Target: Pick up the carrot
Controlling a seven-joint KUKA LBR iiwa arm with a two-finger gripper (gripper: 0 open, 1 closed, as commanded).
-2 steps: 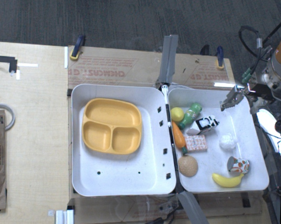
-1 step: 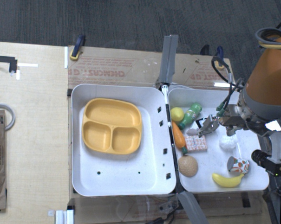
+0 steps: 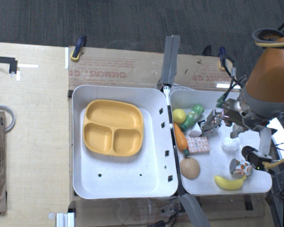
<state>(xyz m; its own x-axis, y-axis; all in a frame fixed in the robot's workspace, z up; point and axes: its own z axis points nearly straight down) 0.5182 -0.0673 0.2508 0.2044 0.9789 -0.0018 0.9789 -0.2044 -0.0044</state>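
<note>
The carrot (image 3: 180, 137) is orange and lies lengthwise against the left wall of the right bin (image 3: 256, 186), just below a yellow lemon (image 3: 179, 116). A pink box (image 3: 197, 145) touches its right side. My gripper (image 3: 208, 124) hangs over the right bin, a little to the right of and above the carrot, apart from it. It is open with nothing between its fingers. The grey arm with its orange band (image 3: 273, 74) comes in from the right.
The right bin also holds a green object (image 3: 193, 113), a brown round fruit (image 3: 190, 168), a banana (image 3: 229, 182), a small patterned cup (image 3: 241, 167) and a white lump (image 3: 230, 144). A yellow divided plate (image 3: 114, 127) sits in the left bin (image 3: 125, 185).
</note>
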